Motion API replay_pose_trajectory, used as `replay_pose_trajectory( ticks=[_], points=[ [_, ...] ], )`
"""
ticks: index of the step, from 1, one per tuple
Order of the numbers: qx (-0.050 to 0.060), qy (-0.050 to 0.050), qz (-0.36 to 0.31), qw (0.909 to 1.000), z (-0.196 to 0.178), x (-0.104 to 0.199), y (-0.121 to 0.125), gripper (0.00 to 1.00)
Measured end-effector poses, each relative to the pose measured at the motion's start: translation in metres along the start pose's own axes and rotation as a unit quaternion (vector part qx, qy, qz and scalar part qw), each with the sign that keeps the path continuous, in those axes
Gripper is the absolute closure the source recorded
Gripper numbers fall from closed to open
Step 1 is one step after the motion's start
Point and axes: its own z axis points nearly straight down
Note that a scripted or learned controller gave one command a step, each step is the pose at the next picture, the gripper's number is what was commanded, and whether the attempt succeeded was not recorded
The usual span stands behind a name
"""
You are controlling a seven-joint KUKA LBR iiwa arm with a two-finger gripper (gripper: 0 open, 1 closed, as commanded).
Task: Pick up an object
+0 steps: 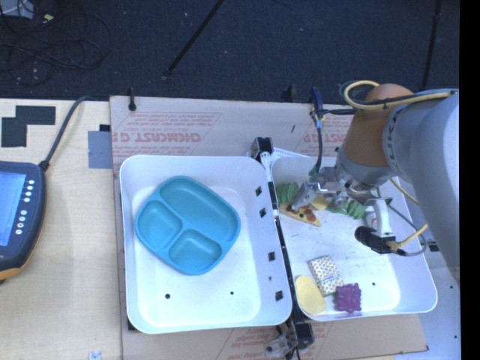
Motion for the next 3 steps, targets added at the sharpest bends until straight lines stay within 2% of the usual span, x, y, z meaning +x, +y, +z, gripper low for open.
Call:
replay_pose_trajectory(
  ticks=[1,2,3],
  points=[
    [0.002,0.004,-0.001,1.0000,-0.011,0.002,0.001,1.00],
    [0.003,0.004,-0.001,1.0000,-0.009,0.002,0.001,0.00],
    [0.002,0.002,0.000,1.0000,0.000,0.024,0.003,0.00]
  ],
)
